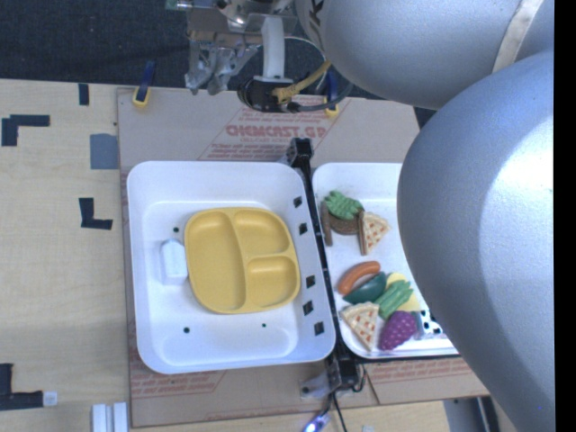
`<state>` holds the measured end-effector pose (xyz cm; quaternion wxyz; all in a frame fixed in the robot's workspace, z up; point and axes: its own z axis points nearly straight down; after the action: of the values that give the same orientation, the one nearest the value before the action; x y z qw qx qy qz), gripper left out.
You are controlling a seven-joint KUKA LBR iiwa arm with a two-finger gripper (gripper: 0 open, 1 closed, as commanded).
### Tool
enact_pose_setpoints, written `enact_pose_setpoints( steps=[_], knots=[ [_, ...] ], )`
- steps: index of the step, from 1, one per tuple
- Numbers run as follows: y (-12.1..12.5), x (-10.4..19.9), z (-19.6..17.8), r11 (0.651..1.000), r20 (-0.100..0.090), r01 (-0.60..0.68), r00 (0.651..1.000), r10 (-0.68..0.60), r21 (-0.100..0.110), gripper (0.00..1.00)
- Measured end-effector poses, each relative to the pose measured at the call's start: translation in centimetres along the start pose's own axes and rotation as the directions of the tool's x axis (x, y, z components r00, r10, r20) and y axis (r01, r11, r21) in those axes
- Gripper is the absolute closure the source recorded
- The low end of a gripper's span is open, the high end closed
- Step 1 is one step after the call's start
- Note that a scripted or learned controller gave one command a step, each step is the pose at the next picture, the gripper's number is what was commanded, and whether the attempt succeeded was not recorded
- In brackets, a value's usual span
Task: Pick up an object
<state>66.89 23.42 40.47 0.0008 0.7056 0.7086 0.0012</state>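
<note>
My gripper (216, 68) hangs high above the bench, beyond the far edge of the left bin (144, 241), with nothing seen in it. The right bin (360, 171) holds toy food: a green leafy piece (342, 205), a sandwich wedge (374, 231), a red sausage (358, 274), a dark green pepper (367, 289), a green pod (395, 297), a second wedge (362, 322) and purple grapes (398, 329). The arm's grey body (486, 223) hides the bin's right side.
A yellow divided plate (241, 259) lies in the middle of the left bin, with a small white block (173, 261) at its left side. A black divider (310, 241) runs between the bins. Both bins rest on a cardboard sheet (171, 124).
</note>
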Motion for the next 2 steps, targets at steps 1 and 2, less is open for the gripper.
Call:
enact_pose_setpoints(
  steps=[1, 2],
  knots=[
    [0.0, 0.0, -5.3, 1.0, 0.001, 0.0, 1.0, 0.0, 0.003, 1.0],
    [0.0, 0.0, -13.2, 1.0, 0.001, -0.001, 1.0, 0.001, 0.0, 1.0]
  ],
)
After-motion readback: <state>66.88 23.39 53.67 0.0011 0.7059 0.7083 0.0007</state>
